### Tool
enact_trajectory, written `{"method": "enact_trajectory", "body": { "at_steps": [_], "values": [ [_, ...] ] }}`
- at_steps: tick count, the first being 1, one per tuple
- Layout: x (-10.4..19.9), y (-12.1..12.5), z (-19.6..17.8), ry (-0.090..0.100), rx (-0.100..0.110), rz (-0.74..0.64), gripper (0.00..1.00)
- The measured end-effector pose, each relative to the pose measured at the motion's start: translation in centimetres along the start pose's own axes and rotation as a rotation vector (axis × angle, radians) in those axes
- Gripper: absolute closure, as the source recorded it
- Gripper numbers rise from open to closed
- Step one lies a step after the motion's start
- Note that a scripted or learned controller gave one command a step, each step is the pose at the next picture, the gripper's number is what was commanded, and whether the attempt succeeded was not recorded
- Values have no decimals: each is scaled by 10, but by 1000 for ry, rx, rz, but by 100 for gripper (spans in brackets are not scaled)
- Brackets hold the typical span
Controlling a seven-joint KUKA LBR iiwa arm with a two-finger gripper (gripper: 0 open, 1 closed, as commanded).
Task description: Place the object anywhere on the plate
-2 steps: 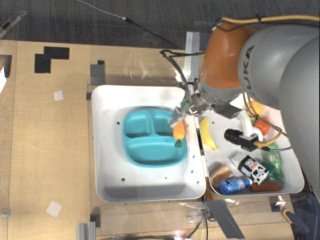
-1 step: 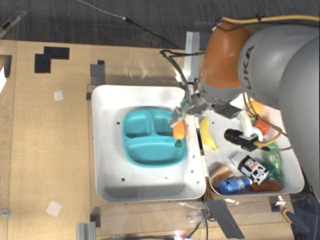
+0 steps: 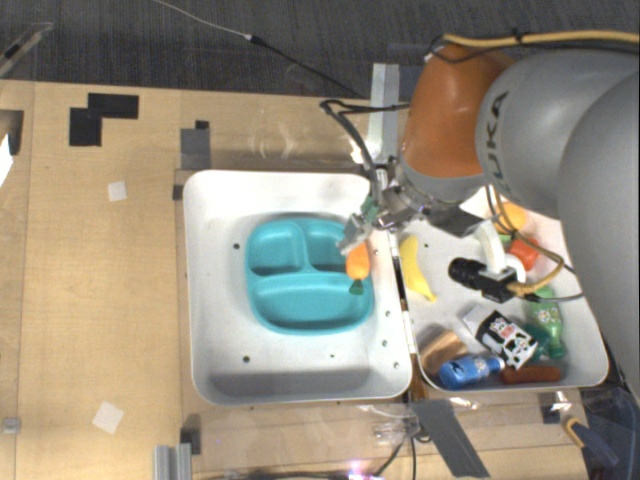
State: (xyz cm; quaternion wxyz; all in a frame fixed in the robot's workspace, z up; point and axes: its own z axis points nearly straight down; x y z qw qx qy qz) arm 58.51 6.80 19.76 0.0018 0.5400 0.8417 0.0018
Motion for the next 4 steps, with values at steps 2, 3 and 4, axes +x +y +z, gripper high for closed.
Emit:
{"method": "enact_trajectory", "body": {
  "at_steps": [2,3,4],
  "values": [
    [0,0,0,0,0,0,0],
    [0,0,0,0,0,0,0],
    [0,0,0,0,0,0,0]
  ]
}}
